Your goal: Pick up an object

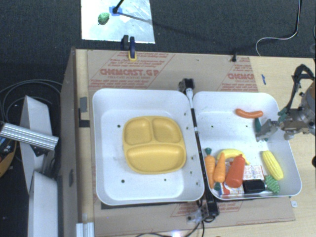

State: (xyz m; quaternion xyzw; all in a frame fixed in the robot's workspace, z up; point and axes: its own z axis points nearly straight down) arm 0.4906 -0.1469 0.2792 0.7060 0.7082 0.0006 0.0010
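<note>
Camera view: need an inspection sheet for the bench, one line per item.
Surface: cardboard-covered bench bearing two white bins, left bin and right bin.
Job's things: in right bin, hot dog, corn cob, banana, carrots, red bottle, black block.
Clutter: yellow divided plate in left bin.
Grippers: pincer over right bin's right side, holding nothing seen.
Cables: white cable on floor; dark cables at left.
Surroundings: dark carpet, foil sheet.

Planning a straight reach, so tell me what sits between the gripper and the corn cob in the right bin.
In the camera view, nothing: bare white bin floor separates the gripper from the corn cob below it.
</note>
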